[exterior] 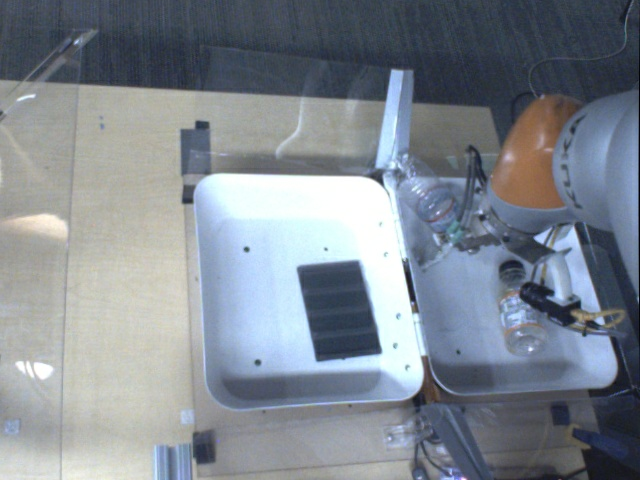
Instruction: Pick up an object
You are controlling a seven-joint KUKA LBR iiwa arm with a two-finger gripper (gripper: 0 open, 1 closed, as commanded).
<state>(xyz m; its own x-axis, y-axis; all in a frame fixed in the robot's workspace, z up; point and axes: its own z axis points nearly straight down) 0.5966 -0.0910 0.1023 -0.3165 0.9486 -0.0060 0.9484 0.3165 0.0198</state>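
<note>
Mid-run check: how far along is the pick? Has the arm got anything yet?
Done: the arm has reached over the right bin. In hand: nothing I can confirm; the wrist hides the claw. Left: the grasp and lift. A clear plastic bottle lies at that bin's upper left corner, a small clear bottle sits lower right, and a dark ridged block lies in the left bin.

Two bins side by side on the bench (110, 298): in the left bin (230, 268) a ridged pad (340, 310) lies just toward five o'clock of centre. The right bin (590, 368) holds one plastic bottle (428, 200) at its eleven o'clock corner, another bottle (522, 323) toward five o'clock, the arm (560, 168) above between them
</note>
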